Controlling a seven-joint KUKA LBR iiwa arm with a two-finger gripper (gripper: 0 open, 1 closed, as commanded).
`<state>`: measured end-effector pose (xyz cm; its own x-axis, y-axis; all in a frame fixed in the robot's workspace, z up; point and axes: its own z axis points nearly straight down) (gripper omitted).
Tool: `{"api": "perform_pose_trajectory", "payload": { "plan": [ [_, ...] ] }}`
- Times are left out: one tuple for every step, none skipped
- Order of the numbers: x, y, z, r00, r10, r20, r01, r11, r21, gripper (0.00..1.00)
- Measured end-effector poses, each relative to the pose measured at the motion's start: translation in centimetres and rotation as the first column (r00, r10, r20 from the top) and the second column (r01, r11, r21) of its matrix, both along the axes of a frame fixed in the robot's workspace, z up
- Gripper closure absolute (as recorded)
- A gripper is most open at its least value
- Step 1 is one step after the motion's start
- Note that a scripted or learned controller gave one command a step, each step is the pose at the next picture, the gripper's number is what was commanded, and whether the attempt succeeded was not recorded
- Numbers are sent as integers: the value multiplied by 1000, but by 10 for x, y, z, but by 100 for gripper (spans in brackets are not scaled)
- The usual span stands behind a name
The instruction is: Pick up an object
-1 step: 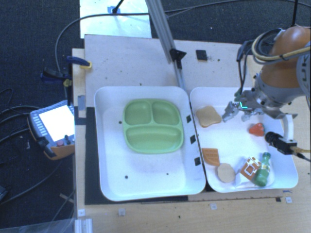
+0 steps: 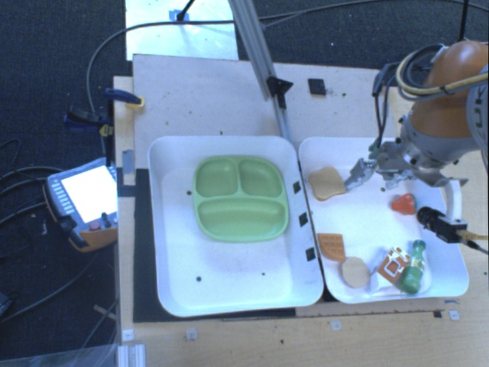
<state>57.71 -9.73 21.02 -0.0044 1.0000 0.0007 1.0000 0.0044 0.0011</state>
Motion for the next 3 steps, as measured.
{"api": "perform_pose_trajectory", "payload": {
  "plan": [
    [-3,-3,-62,1000,-4,-4,4,1000,-1,0],
    [0,-2,-124,1000,-4,-1,4,1000,-1,0],
    [2,-2,-124,1000,-4,3,4,1000,-1,0]
  ]
}}
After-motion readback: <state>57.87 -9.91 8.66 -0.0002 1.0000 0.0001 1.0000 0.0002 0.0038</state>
